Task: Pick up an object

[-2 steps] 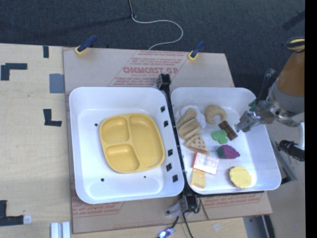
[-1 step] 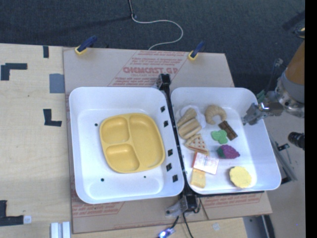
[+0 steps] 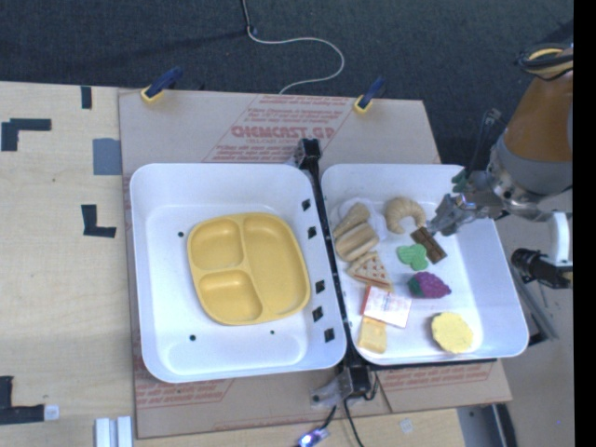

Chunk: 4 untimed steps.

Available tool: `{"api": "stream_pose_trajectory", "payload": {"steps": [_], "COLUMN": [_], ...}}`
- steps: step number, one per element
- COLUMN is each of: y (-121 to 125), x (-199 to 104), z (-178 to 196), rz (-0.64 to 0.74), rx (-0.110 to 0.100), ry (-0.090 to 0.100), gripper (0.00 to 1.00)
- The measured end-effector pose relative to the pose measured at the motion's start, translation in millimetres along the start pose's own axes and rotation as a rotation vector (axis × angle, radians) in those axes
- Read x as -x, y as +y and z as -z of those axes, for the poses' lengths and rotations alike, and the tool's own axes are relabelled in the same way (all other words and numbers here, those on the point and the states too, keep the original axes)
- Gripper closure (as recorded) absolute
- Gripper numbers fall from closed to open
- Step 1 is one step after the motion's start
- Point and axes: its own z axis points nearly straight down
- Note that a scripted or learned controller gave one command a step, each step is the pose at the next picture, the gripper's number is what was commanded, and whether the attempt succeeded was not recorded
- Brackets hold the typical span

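**Two white bins, gripper low over the toy food in the right one**

Two shallow white bins sit side by side on a cardboard sheet (image 3: 279, 128) in the middle of the frame. The left bin (image 3: 154, 250) holds a yellow divided plate (image 3: 248, 268) with three compartments, lying flat near its centre.

The right bin (image 3: 494, 287) holds a scatter of toy food. Near its upper middle lies a tan croissant (image 3: 402, 213). To the left of that are pale bread slices (image 3: 354, 232), and just below them a triangular sandwich piece (image 3: 371, 270). Lower down sits a white and red card-like packet (image 3: 386, 306), with a yellow cheese block (image 3: 372, 335) touching its lower edge. A green piece (image 3: 412, 255) lies in the centre of the bin, a purple bunch of grapes (image 3: 429, 285) just below and to its right, and a yellow lemon slice (image 3: 453, 331) in the lower right corner.

The arm (image 3: 545, 119) comes in from the upper right of the frame. The gripper (image 3: 445, 223) is low in the right bin, just right of the croissant. A brown bar (image 3: 427, 244) lies slanted directly at its tips, above the green piece; whether the bar is between the tips or merely beside them cannot be told, nor how far apart they stand.
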Motion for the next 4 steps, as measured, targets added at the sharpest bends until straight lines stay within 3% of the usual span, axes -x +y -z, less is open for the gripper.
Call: {"api": "stream_pose_trajectory", "payload": {"steps": [3,4], "y": [-9,-1], "x": [-161,-169], "z": [11,-6], "rz": [0.002,-0.004], "rx": [-0.001,-0.003], "ry": [0.001,-0.002], "gripper": [1.00,1.00]}}
